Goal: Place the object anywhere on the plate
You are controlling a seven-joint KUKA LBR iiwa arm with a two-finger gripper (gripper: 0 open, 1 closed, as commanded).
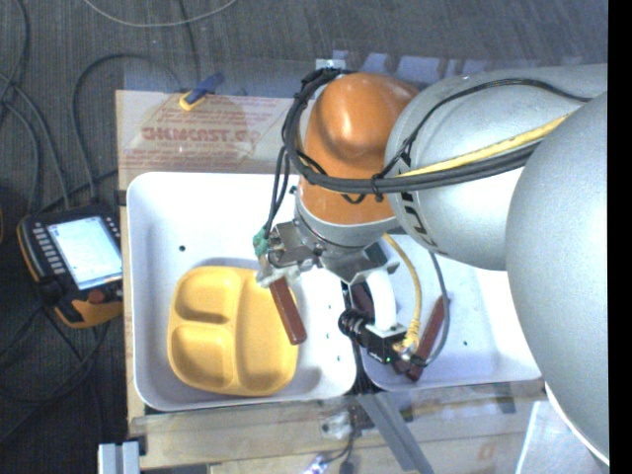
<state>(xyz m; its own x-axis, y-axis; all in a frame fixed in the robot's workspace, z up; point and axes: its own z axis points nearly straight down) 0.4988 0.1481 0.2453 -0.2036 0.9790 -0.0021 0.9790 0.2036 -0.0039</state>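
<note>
Lighting: bright, even, overhead. Glare on orange band (357,126) and grey arm (553,205). Soft shadow beside yellow plate (229,332) in white bin (158,215). Focus slightly soft; floor dim.

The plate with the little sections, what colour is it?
Yellow. The plate shows in the camera view, lying in the left white bin.

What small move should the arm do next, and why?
Probably release, or lower slightly first: the brown stick-like object hangs below the gripper with its lower end already over the right edge of the yellow compartment plate in the left bin.
</note>
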